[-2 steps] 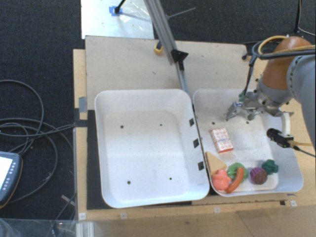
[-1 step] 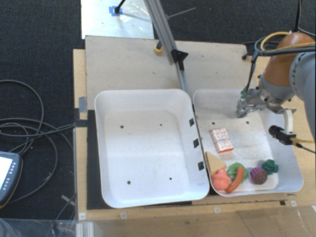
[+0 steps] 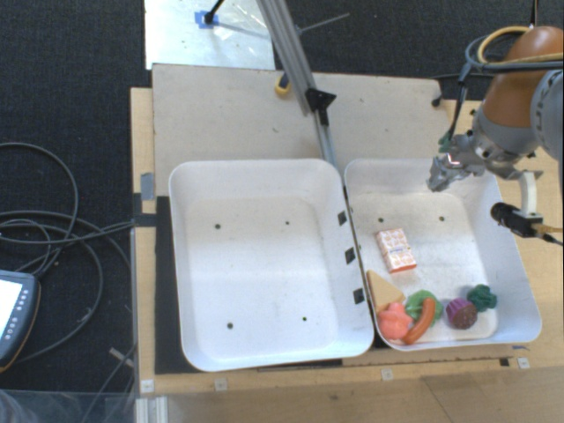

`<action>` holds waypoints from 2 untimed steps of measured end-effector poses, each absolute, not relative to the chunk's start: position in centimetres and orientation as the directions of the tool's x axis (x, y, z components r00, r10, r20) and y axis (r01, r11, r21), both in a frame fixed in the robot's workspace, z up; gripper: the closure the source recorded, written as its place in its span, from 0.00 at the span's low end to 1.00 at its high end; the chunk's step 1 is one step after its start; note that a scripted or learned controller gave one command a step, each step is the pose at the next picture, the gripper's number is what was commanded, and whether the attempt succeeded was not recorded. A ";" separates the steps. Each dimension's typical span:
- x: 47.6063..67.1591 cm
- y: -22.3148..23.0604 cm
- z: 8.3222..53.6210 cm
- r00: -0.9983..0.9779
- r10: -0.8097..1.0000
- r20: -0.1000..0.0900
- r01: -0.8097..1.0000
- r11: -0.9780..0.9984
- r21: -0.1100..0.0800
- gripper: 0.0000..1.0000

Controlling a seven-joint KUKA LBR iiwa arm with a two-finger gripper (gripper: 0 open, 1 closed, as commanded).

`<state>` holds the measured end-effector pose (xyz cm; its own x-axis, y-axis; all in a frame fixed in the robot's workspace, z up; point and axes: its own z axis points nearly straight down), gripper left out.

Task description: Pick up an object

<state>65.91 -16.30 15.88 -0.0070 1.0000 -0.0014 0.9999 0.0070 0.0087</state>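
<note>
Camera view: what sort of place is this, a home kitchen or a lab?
Most likely a robotics lab bench: two white bins, the right bin holding toy food, loose cables on dark carpet, and a robot arm with its pincer over the bin.

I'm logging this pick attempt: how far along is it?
Done: nothing looks picked yet. The small box and the toy foods, such as the purple piece, all lie in the right bin. In hand: the gripper hangs over that bin's far edge, away from the items. Left: moving to an item, gripping it and lifting.
</note>
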 end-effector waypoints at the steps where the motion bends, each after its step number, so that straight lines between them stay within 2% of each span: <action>1: 66.1 -16.3 21.4 -0.006 1.000 -0.002 1.000 0.007 0.009 1.00; 2: 64.2 -11.7 21.3 -0.010 1.000 0.001 1.000 0.010 0.001 1.00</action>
